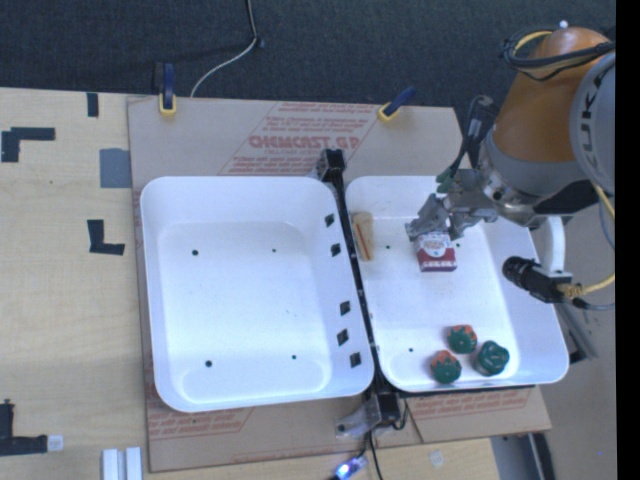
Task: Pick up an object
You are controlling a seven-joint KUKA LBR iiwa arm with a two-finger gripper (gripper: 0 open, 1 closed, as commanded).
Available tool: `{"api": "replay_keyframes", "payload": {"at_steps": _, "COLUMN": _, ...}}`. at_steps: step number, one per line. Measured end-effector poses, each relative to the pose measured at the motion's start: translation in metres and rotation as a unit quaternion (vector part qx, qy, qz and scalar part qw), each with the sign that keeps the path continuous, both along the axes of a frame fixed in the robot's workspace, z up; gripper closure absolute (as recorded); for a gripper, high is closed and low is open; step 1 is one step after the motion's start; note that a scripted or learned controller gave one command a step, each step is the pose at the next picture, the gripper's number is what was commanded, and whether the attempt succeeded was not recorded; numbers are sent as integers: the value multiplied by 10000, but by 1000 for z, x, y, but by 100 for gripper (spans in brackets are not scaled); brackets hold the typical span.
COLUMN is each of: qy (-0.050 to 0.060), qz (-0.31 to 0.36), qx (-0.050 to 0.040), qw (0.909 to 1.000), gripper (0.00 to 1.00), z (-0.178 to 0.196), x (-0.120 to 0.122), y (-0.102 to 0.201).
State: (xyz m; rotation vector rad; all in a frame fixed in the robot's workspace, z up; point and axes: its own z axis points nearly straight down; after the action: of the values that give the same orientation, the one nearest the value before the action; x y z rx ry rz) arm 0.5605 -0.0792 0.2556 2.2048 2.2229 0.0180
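Observation:
My gripper (436, 230) hangs over the upper middle of the right bin (520, 363). Directly under its tips sits a small red and white object (437, 256), partly covered by the fingers. From this angle I cannot see whether the object is between the fingers or just below them. A tan wooden block (361, 235) lies against the bin's left wall. Three small green and orange toys (462, 340) (445, 367) (492, 357) cluster near the bin's front right corner.
The left bin (240, 288) stands beside the right one, with a black divider strip (345, 268) between them. Both rest on a cardboard sheet (290, 138) held by clamps at the back. A black cable fitting (530, 276) sticks out at the right bin's right rim.

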Motion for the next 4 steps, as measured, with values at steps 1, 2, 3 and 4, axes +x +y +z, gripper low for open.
{"api": "replay_keyframes", "payload": {"at_steps": 1, "qy": 86, "qz": -6, "qx": 9, "qw": 10000, "gripper": 100, "z": 10, "x": -36, "y": 52}}
{"api": "replay_keyframes", "payload": {"at_steps": 2, "qy": 48, "qz": -2, "qx": 3, "qw": 10000, "gripper": 100, "z": 86, "x": -23, "y": 102}}
{"api": "replay_keyframes", "payload": {"at_steps": 3, "qy": 127, "qz": -24, "qx": -9, "qw": 9999, "gripper": 100, "z": -12, "x": 12, "y": 127}}
{"api": "replay_keyframes", "payload": {"at_steps": 4, "qy": -15, "qz": -23, "qx": 3, "qw": 10000, "gripper": 100, "z": 156, "x": 34, "y": 131}}
